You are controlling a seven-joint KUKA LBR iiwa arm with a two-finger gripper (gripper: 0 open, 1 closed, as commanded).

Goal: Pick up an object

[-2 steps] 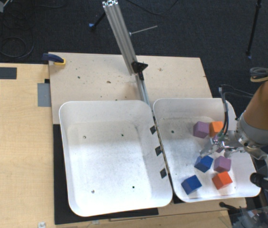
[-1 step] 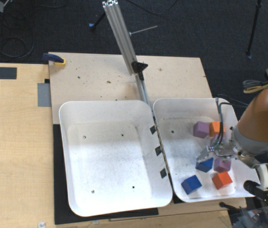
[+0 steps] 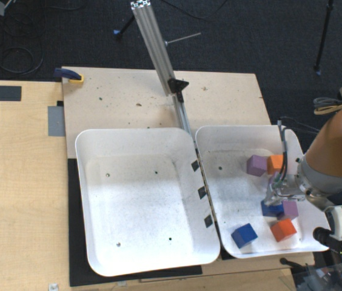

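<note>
The tool (image 3: 276, 194) at the grey arm's end sits low in the right white bin (image 3: 231, 139), at the frame's lower right, just above a dark blue cube (image 3: 271, 210); whether it is wide or narrow cannot be told. The pale wooden bench (image 3: 13, 180) carries two shallow white plastic bins side by side, the left bin (image 3: 134, 205) bare and speckled. Beyond lies dark carpet with cables and a slanted aluminium rail (image 3: 156, 41). Six small blocks lie in the right bin: two blue, two purple, two orange. A purple cube (image 3: 256, 165) touches an orange cube (image 3: 275, 163); a second purple block (image 3: 290, 209) adjoins the dark blue one; an orange block (image 3: 284, 229) and blue block (image 3: 244, 235) lie nearer the front rim.
</note>
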